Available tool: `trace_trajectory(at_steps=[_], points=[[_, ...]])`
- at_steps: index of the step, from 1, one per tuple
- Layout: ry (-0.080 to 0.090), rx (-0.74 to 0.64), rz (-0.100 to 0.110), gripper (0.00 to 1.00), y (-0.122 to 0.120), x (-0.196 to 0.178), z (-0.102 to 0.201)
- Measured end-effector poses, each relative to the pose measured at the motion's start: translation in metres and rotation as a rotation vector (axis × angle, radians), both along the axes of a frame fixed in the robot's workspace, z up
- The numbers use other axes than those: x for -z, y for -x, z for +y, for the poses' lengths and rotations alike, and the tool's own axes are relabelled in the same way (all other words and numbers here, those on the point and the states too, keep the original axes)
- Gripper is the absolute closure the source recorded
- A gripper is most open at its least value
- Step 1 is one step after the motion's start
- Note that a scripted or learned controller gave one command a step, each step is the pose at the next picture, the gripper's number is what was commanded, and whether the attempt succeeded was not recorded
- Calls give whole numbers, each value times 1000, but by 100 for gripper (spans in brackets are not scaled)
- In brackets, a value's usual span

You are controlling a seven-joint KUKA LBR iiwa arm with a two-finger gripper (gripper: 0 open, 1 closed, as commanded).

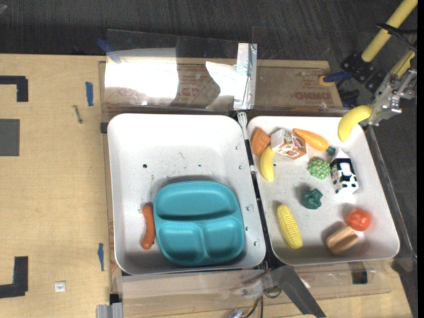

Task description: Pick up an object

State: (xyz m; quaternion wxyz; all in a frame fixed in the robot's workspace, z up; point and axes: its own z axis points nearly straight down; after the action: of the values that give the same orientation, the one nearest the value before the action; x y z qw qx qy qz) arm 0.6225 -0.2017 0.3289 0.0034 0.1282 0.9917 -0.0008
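Claw point(383, 113): above right bin's point(372, 194) far right corner; grip state cannot be told.
Banana point(353, 122): just beside claw tip.
Left bin point(179, 144): teal divided plate point(197, 227), sausage point(148, 227) at its left.

Pale tan wooden bench top point(46, 197) across left and lower frame. Black tape corner marks point(16, 88) near its left edge, one upper, one lower. Short blue tape strips point(89, 93) close by. Dark grey carpeted floor point(199, 5) beyond the far edge. Clear plastic sheet point(152, 78) lies beside brown cardboard strip point(291, 85) and catches strong white glare.
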Motion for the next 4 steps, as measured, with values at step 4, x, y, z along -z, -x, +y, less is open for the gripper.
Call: trace_trajectory(at_steps=[4], points=[[2,-450,-3,100,-27,40,53]])
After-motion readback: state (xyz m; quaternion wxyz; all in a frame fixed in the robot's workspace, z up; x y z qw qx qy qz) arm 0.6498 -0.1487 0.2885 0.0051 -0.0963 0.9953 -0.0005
